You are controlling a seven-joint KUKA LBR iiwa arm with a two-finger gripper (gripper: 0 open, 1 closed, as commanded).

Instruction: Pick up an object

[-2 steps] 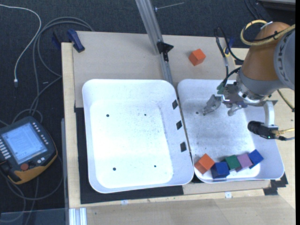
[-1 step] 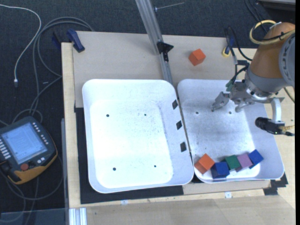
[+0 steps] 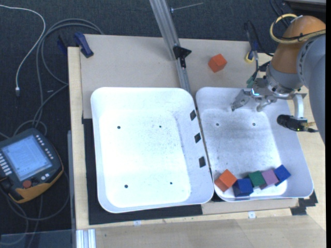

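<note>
Near edge of the right bin (image 3: 289,154): five cubes lie in a row against its rim, from left an orange cube (image 3: 225,180), a dark blue cube (image 3: 242,187), a green cube (image 3: 257,180), a purple cube (image 3: 269,177) and a blue cube (image 3: 282,173). Neighbours touch or partly overlap, so the lower faces of several are hidden. The left bin (image 3: 103,138) adjoins the right one; black clips (image 3: 197,137) sit along the seam. At far left, a handheld pendant (image 3: 26,161) lies off the bench, its screen text too small to read. Farther back, the gripper (image 3: 253,101) hangs over the far end of the right bin, its two fingers spread apart with nothing between them; the arm (image 3: 295,50) above is cut off by the frame's right side. On the bench behind the bins, a second orange cube (image 3: 217,62) lies apart, beside a slanted metal rail (image 3: 165,22) that is cut off at the top. No legible labels.
</note>
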